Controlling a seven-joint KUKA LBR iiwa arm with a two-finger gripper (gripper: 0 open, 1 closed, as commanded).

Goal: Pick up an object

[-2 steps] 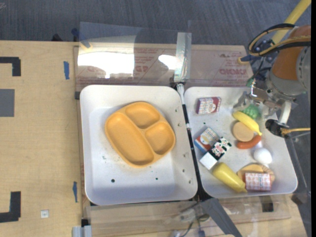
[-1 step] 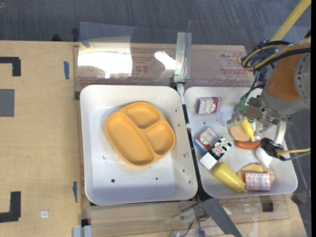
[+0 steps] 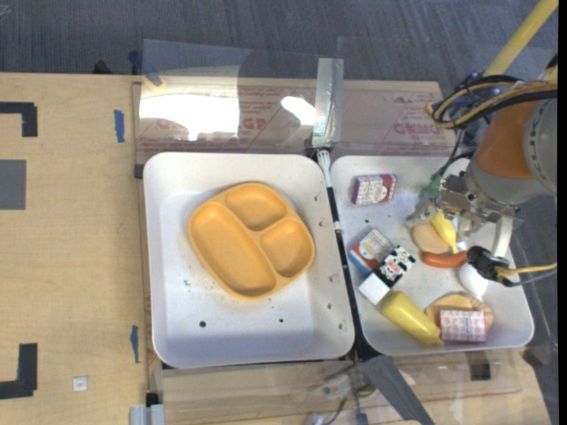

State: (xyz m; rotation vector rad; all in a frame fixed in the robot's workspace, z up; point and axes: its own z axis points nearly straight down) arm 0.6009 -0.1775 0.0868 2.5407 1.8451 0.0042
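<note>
The bench (image 3: 62,237) of pale board fills the left of the frame. On it sit two shallow white bins: the left bin (image 3: 168,308) in the middle and the right bin (image 3: 518,321) at the lower right, touching along a shared edge. A clear plastic sheet (image 3: 230,104) stands behind them at the top.

An orange divided plate (image 3: 251,239) lies in the middle of the left bin.

The grey arm (image 3: 514,144) with its orange band comes in from the upper right, and its gripper (image 3: 456,228) hangs over the upper right part of the right bin, just above a yellow piece and a tan round thing (image 3: 425,235). Whether the jaws are apart or closed on anything cannot be told from here.

Crowded around it lie a small red-and-white packet (image 3: 373,189) at the bin's upper left, a patterned box (image 3: 387,264) at its centre, a yellow cone-shaped thing (image 3: 409,315) and a pink-labelled can (image 3: 464,324) along the lower edge.
</note>
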